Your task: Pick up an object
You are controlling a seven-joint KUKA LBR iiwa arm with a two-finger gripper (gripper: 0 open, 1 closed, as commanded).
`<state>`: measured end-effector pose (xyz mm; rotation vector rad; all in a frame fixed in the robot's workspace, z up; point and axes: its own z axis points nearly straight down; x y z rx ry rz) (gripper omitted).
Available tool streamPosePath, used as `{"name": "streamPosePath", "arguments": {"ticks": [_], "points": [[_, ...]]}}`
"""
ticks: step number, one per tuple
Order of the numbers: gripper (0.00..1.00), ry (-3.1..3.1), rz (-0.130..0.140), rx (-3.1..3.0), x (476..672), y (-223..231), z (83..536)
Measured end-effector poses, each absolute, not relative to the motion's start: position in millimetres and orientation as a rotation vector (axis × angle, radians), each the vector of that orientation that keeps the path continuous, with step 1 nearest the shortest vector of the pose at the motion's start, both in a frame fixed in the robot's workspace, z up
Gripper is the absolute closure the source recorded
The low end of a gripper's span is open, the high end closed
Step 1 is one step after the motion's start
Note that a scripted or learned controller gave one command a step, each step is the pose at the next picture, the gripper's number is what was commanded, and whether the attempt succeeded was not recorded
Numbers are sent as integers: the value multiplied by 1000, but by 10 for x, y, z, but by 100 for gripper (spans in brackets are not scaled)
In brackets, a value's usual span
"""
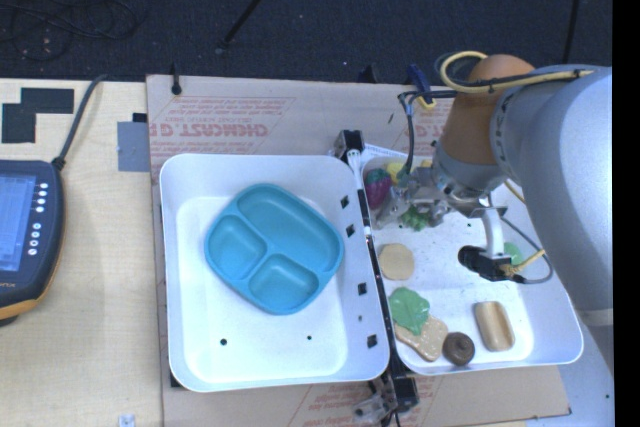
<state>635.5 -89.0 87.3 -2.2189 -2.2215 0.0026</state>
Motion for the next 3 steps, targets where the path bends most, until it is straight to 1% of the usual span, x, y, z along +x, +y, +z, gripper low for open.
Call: {"name": "streamPosePath", "arguments": {"ticks": [1,2,3], "points": [[0,-2216,8,-2215,6425,-1022,871],[0,-2219,7,-2215,6426,-1041,885],[0,-2221,1,-2222,6439,-1245,1170]]}}
